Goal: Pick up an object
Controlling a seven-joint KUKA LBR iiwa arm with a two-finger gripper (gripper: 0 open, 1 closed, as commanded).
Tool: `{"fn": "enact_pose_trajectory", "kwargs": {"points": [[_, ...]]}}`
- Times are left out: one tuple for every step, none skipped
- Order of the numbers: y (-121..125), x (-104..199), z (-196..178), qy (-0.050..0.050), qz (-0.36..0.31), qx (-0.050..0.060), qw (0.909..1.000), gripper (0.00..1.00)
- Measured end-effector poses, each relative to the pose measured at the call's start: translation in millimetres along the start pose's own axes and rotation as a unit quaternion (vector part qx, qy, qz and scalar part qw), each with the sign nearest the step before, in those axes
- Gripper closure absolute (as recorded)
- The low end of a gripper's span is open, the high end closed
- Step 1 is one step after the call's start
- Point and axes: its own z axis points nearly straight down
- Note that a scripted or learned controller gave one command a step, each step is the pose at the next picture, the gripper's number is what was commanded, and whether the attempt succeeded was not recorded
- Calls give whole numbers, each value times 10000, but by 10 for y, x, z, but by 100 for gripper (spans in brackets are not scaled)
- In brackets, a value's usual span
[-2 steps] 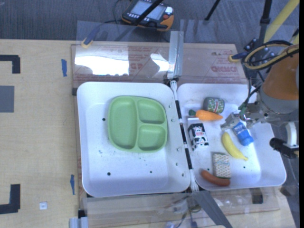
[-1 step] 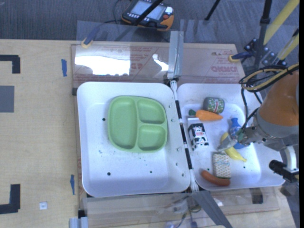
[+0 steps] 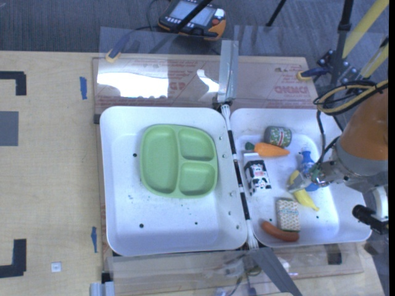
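Reaching in from the right, the grey arm with its orange band [image 3: 370,125] hangs over the right bin [image 3: 345,224], gripper [image 3: 311,176] low near that bin's middle. Cannot tell how the gripper is set, it is too small and cluttered with blue and yellow bits.

Right bin contents: green round can-like item [image 3: 278,135] near the far edge; orange carrot [image 3: 270,150] just in front of it, lying crosswise; black-and-white carton [image 3: 257,174] near the left wall; blue item [image 3: 307,161] right by the gripper; yellow banana-like piece [image 3: 307,198] just below the gripper, touching or nearly so; tan patterned block [image 3: 288,215] toward the near edge; red-brown sausage [image 3: 279,231] at the near edge, beside the block.

Left bin [image 3: 120,184] holds a green divided plate [image 3: 179,160], three compartments, sitting around the bin's centre.

Behind the bins, a clear panel [image 3: 160,79]; past it a handheld pendant [image 3: 192,15] on the floor.
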Motion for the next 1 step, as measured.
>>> {"fn": "enact_pose_trajectory", "kwargs": {"points": [[373,-87,-1022,12,130,52,9999,100]]}}
